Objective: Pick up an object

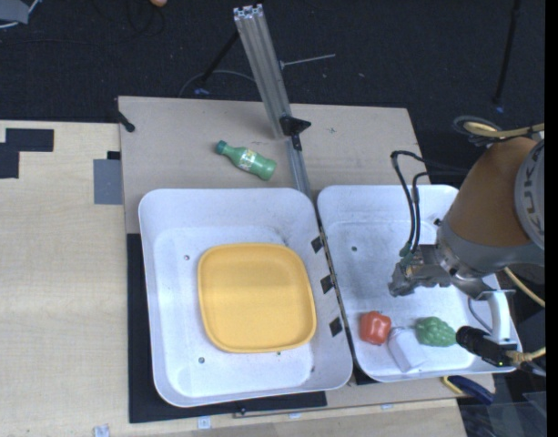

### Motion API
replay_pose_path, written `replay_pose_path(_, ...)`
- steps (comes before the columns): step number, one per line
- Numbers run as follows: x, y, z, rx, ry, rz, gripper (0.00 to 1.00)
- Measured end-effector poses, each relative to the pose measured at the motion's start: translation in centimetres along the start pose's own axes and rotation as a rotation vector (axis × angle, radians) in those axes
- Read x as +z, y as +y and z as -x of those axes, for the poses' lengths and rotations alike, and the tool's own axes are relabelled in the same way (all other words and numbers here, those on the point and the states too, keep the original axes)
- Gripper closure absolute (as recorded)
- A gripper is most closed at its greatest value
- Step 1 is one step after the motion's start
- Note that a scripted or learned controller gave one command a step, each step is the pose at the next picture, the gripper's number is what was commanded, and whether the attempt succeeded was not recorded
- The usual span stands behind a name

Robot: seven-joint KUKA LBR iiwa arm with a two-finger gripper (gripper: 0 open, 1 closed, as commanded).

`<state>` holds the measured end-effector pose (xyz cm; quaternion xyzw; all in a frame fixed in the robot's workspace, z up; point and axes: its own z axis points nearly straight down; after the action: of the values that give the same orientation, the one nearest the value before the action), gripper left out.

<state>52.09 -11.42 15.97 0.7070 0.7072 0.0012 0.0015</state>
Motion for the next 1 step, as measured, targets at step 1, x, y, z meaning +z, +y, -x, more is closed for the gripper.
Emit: replay_pose_path(1,-4.75,0.09,0.05,0.001,0.000,0.000,1.00)
